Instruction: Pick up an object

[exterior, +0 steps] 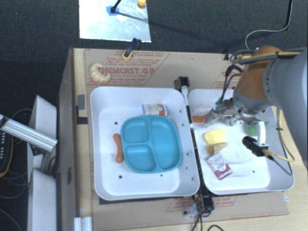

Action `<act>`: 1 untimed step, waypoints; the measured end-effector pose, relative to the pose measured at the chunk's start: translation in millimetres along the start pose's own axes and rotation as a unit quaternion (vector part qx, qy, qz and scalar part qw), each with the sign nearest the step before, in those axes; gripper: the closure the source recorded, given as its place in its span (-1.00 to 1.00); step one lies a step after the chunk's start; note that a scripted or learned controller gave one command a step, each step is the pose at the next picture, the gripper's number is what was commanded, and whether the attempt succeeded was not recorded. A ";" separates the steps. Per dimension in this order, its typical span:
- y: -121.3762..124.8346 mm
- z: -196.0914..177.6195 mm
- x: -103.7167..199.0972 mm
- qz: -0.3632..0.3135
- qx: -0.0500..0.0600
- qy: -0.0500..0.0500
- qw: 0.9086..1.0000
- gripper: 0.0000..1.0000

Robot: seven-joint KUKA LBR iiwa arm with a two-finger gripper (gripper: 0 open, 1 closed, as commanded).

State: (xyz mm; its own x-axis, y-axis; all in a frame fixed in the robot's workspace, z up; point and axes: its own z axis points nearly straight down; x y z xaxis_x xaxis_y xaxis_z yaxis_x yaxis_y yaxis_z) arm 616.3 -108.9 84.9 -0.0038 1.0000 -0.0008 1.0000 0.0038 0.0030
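Two white bins are seen; the gripper (pixel 222 115) is positioned low in the right bin (pixel 279 177), above a yellow block (pixel 215 137). Finger state cannot be determined.

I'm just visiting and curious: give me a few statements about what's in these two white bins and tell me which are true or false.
1. The blue divided plastic plate lies in the left white bin. True.
2. The orange-brown sausage-shaped toy rests on top of the plate. False: it lies on the bin floor beside the plate's left edge.
3. The yellow wedge-shaped block sits in the right white bin. True.
4. The small dark-red packet is in the left bin. False: it lies in the right bin, below the yellow block.
5. The grey arm reaches over the left bin. False: it hangs over the right bin.
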 end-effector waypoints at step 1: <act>-61.0 0.6 17.7 0.001 0.001 0.000 1.000 -1.00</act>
State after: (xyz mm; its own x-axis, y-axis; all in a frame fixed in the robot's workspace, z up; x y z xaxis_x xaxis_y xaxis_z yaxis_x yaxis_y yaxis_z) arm 555.3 -91.4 84.1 -0.0011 1.0000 -0.0001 1.0000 0.0011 0.0009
